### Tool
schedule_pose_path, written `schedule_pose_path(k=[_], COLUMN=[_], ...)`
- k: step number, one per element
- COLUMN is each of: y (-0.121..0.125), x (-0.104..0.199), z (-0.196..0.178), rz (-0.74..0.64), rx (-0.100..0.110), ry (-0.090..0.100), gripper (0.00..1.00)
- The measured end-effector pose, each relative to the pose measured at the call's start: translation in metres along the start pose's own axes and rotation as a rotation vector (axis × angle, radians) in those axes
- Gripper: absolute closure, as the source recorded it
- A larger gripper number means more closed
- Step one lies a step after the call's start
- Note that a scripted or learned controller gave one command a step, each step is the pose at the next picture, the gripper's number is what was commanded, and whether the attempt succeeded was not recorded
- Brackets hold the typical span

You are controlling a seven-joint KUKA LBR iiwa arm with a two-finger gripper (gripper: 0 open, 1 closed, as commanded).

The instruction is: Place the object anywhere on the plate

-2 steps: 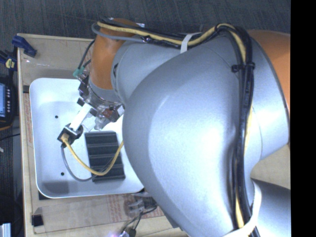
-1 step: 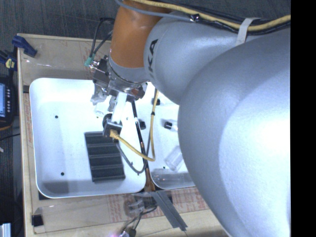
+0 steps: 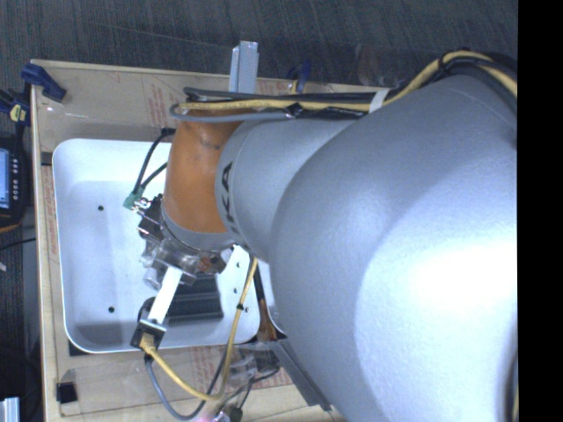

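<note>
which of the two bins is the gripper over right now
The bin at the view's left: the gripper hangs above its white floor, with the orange wrist band over its right part. The grey arm covers the space to its right.

The bench [image 3: 106, 104] is a pale wooden board with faint red print, framed by a raised edge along its far and left sides. A white bin [image 3: 88, 244] lies on its left part, long side running front to back, with two small dark dots on its floor. A blue clamp [image 3: 42, 79] grips the bench's far left corner. A grey post [image 3: 244, 63] stands at the far edge. A small black block [image 3: 65, 392] sits near the front left corner. The arm [image 3: 378, 236] hides the bench's right part.
</note>
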State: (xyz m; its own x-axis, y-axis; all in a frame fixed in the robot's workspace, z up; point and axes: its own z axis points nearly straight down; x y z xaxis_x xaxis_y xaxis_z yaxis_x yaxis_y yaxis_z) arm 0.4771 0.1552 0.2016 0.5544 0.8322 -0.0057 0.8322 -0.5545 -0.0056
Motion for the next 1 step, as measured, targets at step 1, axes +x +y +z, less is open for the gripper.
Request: schedule_pose_path(k=[1], y=[0.0606], x=[-0.0131], z=[0.0260], rz=[0.349], rx=[-0.001], ry=[0.002], gripper=[1.00])
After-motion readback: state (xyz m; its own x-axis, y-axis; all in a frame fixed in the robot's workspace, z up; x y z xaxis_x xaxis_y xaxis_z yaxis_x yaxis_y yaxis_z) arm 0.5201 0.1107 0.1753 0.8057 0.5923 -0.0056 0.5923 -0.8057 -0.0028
